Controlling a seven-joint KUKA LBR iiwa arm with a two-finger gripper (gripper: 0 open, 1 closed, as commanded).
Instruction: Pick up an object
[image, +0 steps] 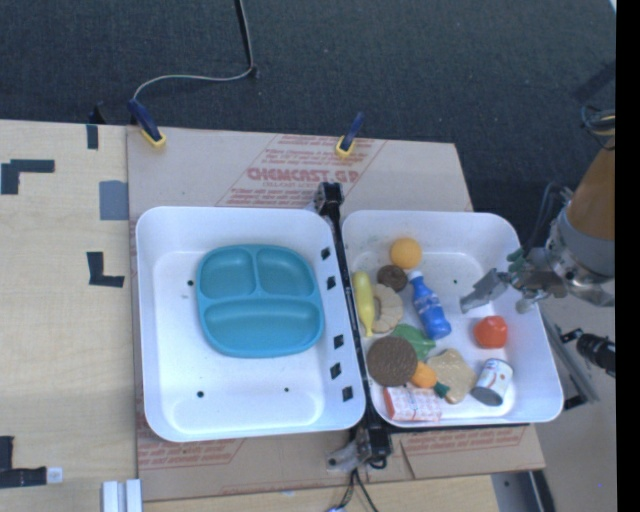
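Camera view
Bins: left bin (160, 330) and right bin (470, 232) sat side by side on a cardboard sheet (230, 170), black clips along the shared edge.
Left bin: held a blue divided plate (260, 300), flat, near its middle.
Gripper (488, 290): over the right bin's right side, reaching in from the right; one grey finger (482, 290) pointed left and down, empty; whether the jaws were apart or together could not be told.
Arm (592, 215): orange band at the frame's right, above the bin's right wall.
Nearest thing: red ball (490, 331), just below the gripper, apart from it.
Left of gripper: blue bottle (428, 305), lying at a slant, white cap toward an orange ball (405, 250).
Bin's left side: yellow banana (363, 302) along the wall; beside it a tan cookie (386, 308).
Lower clutter: brown disc (392, 360), a green piece (418, 342) at its upper right, carrot (428, 378), tan bread (452, 370), can (491, 381) tipped on its side, red-and-white packet (410, 404), all crowded and touching.
Surroundings: yellow clamps (148, 125) at the cardboard's far edge; a cable (215, 75) on dark carpet.
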